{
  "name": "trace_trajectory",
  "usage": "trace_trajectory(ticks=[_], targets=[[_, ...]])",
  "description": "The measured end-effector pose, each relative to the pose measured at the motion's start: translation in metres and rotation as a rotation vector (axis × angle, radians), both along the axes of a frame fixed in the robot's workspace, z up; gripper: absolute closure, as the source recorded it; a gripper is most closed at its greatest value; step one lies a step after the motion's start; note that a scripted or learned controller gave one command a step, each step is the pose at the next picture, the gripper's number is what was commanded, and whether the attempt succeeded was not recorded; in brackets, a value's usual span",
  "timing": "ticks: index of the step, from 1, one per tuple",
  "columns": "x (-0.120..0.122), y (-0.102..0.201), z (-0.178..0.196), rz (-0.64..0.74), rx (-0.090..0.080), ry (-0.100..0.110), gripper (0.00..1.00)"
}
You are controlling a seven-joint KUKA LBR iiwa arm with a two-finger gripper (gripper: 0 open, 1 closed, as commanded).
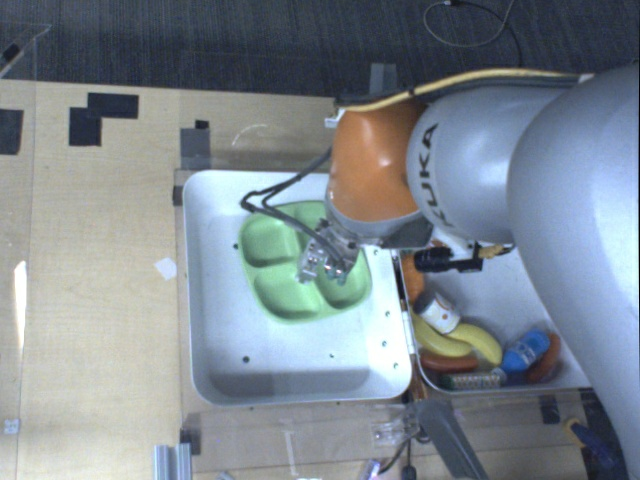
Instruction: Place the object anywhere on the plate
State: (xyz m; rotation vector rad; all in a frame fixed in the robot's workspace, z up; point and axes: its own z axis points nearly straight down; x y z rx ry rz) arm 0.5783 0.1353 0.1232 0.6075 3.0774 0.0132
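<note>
My claw (322,264) hangs over the green divided plate (285,268) in the left bin (215,358); I cannot tell its state, nor see an object in it. Lower squarely over a compartment before any release. Other items crowd the right bin (560,373); the wooden table (90,298) surrounds both.

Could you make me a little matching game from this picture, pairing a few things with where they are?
Things:
1. green plate
2. banana
3. gripper
4. blue object

Places:
A. right bin, at its near right end
B. above the plate
C. left bin
D. right bin, lying left of the blue object

Pairs: 1-C, 2-D, 3-B, 4-A
</note>
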Motion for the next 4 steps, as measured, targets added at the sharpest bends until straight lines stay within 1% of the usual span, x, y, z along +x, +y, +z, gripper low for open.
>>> trace_trajectory(ticks=[1,2,3,4], targets=[[0.011,-0.076,0.064,0.008,-0.006,-0.005,1.00],[0.007,0.003,0.054,0.170,-0.005,-0.003,1.00],[0.053,0.002,0.038,0.338,-0.006,-0.006,1.00],[-0.037,0.013,-0.016,0.554,-0.007,-0.004,1.00]])
